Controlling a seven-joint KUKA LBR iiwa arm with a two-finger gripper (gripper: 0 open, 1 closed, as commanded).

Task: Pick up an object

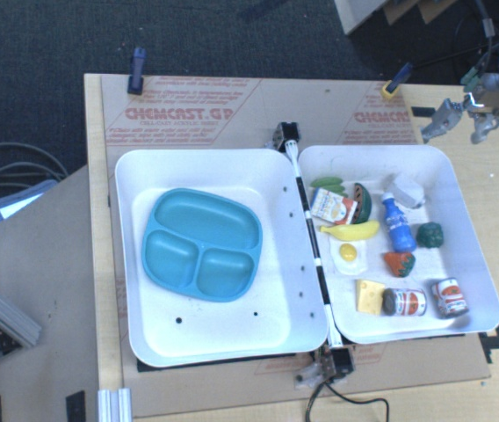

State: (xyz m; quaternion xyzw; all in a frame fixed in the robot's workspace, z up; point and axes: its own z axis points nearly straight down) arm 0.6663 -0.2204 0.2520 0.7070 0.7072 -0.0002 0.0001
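At the upper right corner of the tabletop (232, 104), outside the bins, the grey metal tool (465, 120) hangs with its two fingers spread apart and nothing between them. The things to pick lie down and to the left of it in the camera view, inside the right white bin (469, 200). Nearest is the blue plastic bottle with a white cap (397, 223), its long axis running roughly away from the camera, cap end toward the tool. Just beside it sit a small dark green lump (430, 235) and a red strawberry-like piece (399, 263). The yellow banana (351, 231) lies crosswise, farther left. I judge the bottle the easiest reach.
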